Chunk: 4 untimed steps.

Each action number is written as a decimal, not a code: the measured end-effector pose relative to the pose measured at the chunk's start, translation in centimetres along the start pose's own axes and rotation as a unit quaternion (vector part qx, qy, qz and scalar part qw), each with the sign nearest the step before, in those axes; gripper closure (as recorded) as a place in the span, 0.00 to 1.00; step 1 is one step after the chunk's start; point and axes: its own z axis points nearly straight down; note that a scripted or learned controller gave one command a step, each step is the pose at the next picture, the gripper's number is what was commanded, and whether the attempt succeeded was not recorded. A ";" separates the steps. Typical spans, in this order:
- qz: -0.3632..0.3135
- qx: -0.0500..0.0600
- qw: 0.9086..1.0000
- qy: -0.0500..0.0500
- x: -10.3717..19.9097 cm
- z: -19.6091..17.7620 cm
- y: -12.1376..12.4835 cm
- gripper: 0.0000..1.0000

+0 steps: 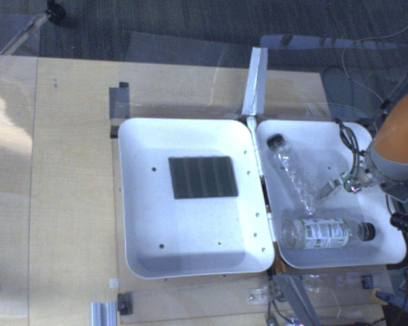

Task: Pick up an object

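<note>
Reaching in over the right white plastic bin [387, 253], the gripper [328, 188] hangs beside the slim clear plastic bottle with a black cap [290, 170], nothing visibly held; its opening I cannot tell. Nearer the front wall lies a stout clear labelled bottle [323, 232], also black-capped. This looks like the approach step: next comes squaring over one slick, round body. A dark ribbed rectangular mat [202, 177] sits in the left white bin [139, 202].

Arm: the grey arm [394, 161] reached in from the right, its orange band uppermost.
Wrist: angled down and leftward.
Gripper: the gripper [332, 185] hung low, pointing left.
</note>
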 end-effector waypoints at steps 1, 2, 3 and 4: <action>0.001 -0.003 1.000 -0.002 -0.1 -1.2 0.3 1.00; 0.001 -0.003 1.000 -0.002 -0.1 -1.2 0.3 0.00; -0.035 0.001 0.999 -0.001 2.4 0.2 9.7 0.00; -0.033 0.001 0.999 -0.016 5.8 -0.4 6.1 0.00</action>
